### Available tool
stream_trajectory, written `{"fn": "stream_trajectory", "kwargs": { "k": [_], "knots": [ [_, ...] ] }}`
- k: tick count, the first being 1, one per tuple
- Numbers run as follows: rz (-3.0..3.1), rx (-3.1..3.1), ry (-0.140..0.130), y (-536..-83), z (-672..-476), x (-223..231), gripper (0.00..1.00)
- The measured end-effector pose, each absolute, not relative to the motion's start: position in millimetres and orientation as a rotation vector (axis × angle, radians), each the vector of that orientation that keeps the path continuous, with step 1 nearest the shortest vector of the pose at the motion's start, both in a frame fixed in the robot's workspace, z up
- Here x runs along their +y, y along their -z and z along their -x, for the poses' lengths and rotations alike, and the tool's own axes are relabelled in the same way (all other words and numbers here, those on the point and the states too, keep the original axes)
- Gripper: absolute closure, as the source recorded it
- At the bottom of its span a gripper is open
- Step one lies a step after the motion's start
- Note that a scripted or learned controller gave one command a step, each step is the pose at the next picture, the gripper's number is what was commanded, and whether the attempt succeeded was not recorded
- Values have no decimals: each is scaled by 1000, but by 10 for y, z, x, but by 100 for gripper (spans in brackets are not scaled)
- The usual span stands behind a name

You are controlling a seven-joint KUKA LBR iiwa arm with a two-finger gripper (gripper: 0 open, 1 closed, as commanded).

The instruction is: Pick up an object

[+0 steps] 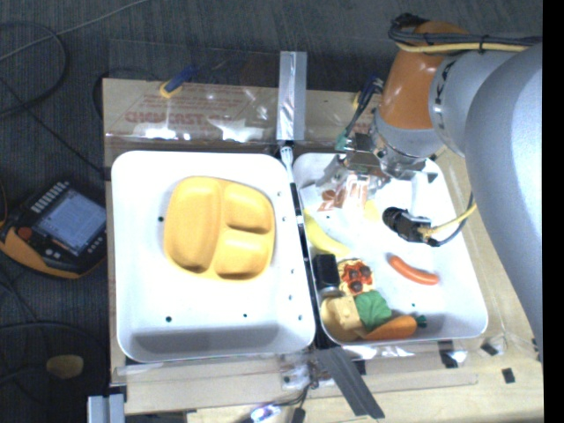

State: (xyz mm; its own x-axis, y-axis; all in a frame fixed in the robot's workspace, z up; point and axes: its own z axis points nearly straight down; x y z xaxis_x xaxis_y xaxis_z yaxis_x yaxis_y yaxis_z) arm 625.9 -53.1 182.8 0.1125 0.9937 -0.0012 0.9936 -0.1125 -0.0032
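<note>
Nearest the camera, toy food is lying piled in the right bin's (458,311) near-left corner: a carrot (394,328), a green leafy piece (372,307), a tan bread-like lump (338,315), a small pizza slice (356,275) and a dark block (325,270) against the left wall. The crowding there is making those pieces awkward candidates, by the look of it. A red sausage (412,270) is lying alone toward the middle, well apart from the pile, and a yellow banana-like piece (315,233) is resting along the left wall.

The gripper (351,186) is working over the bin's far-left corner, above a pale pink, bacon-like piece (340,197), which is probably the object being tried for (whether anything is caught is unclear). From this slant one cannot tell how the jaws are standing.

A yellow divided tray (218,227) is sitting upside down in the left bin (141,324), toward its far side.
</note>
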Motion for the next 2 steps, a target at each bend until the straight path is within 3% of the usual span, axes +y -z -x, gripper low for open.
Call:
{"fn": "stream_trajectory", "kwargs": {
  "k": [1, 2],
  "knots": [
    [2533, -1855, -8, -2030, -5847, -1006, 100],
    [2545, -1839, -9, -1820, -6091, -577, 100]
  ]
}}
